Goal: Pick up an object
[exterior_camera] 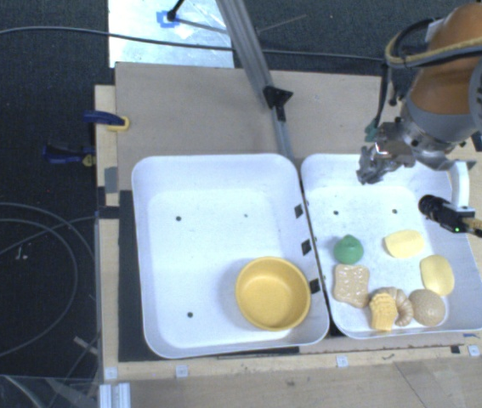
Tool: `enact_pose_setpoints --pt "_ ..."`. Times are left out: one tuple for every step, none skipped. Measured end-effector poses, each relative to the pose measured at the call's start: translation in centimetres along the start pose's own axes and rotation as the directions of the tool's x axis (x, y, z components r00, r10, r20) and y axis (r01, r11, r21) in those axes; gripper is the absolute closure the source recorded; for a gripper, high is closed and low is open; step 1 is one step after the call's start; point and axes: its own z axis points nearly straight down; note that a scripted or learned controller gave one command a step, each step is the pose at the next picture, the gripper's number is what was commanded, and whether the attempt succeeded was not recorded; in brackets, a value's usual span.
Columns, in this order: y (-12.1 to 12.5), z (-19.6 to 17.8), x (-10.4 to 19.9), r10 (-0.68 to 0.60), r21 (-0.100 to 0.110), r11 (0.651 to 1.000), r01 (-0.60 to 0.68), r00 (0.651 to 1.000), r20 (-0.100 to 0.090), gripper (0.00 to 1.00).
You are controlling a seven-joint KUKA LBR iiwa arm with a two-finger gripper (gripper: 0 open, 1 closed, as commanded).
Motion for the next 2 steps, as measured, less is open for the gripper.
enact_pose_setpoints --pt "0.2 1.0 4.8 0.0 0.003 1.0 0.0 1.0 -0.001 1.0" --pt "0.0 0.3 10.1 0.0 0.002 1.0 0.0 1.0 -0.002 1.0"
